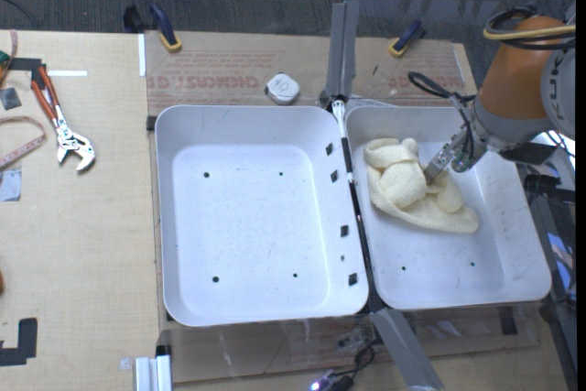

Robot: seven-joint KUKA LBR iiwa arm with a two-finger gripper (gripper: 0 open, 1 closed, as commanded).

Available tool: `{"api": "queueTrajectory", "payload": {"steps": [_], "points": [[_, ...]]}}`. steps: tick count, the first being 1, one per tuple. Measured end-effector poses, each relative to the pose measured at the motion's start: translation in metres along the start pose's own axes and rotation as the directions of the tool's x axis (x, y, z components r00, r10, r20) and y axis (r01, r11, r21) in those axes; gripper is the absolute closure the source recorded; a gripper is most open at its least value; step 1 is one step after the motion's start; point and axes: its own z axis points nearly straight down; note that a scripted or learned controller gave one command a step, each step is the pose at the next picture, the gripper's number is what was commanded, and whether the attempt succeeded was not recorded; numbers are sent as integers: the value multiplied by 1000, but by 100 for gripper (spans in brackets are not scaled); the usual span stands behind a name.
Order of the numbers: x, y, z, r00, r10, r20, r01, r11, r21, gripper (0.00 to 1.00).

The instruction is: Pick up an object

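Camera view: the gripper (pixel 439 168) is down in the right bin (pixel 513 279), its tip at the cream plush toy (pixel 412 188), so the grasping step appears to be under way. Whether it has closed on anything I cannot tell. Next it needs a sure clamp, then a lift. One toy, two bins; the left bin (pixel 183 224) sits beside it.

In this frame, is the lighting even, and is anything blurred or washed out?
Camera view: light is even and soft; the right bin and left bin look bright but keep detail; the cream cloth is pale with low contrast; the tool is slightly soft.
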Motion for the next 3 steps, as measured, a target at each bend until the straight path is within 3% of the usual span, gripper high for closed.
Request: {"api": "queueTrajectory", "payload": {"steps": [1,2,3], "points": [[0,0,0,1000,0,0,0,1000,0,0],[53,10,5,1000,-20,-1,20,1000,-1,0],[95,-16,5,1000,7,-2,-7,1000,1,0]]}}
